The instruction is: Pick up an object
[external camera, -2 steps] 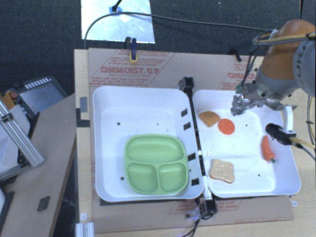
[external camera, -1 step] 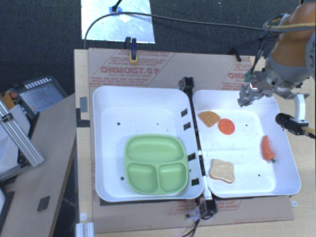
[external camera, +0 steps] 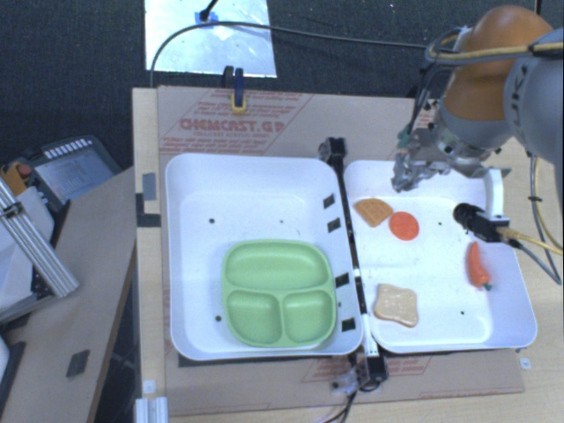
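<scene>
The tray [external camera: 273, 271] is green, disc [external camera: 404, 226] red, carrot [external camera: 478, 265] orange

Two shallow white bins and their contents, seen from above.

The bin on the view's left [external camera: 203, 192] held a pale green three-compartment plastic plate [external camera: 279, 292]. The bin on the view's right [external camera: 441, 320] held a tan-orange wedge [external camera: 374, 211], a red-orange round disc [external camera: 404, 226] just beside it, an orange carrot-shaped piece [external camera: 478, 265] and a pale tan bread slice [external camera: 396, 305]. The gripper [external camera: 404, 181] hung near the wedge.

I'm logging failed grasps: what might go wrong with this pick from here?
The gripper hangs by the back wall of the white right bin, so a straight descent may find nothing. The orange-brown wedge and flat red-orange disc lie close together; grabbing one may nudge the other. Both look flat, likely hard to grip.
</scene>
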Robot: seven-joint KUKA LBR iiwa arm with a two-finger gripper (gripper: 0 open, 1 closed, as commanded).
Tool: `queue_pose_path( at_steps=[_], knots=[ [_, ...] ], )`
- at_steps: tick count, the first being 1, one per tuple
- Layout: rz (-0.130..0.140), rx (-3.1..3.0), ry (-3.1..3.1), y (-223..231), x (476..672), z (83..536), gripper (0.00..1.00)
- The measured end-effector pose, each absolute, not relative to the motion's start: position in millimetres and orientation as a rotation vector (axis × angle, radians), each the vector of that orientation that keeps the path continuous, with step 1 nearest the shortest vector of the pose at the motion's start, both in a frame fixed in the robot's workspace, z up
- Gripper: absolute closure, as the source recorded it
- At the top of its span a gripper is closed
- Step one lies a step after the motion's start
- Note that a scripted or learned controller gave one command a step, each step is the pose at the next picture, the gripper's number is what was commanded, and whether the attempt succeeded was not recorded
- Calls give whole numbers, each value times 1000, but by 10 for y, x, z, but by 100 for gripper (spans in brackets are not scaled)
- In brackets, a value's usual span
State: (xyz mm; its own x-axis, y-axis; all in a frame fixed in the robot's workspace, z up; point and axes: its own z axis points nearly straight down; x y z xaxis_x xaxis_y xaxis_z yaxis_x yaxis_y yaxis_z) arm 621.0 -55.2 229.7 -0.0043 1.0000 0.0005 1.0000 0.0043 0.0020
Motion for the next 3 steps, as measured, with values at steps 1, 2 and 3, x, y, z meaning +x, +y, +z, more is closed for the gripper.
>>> queue_pose_path(
  at_steps=[1,2,3],
  knots=[
    [3,2212,2232,-18,6223,2188,100],
    [5,2211,2231,455,6291,2276,100],
    [7,2210,2232,1093,6320,2315,100]
  ],
)
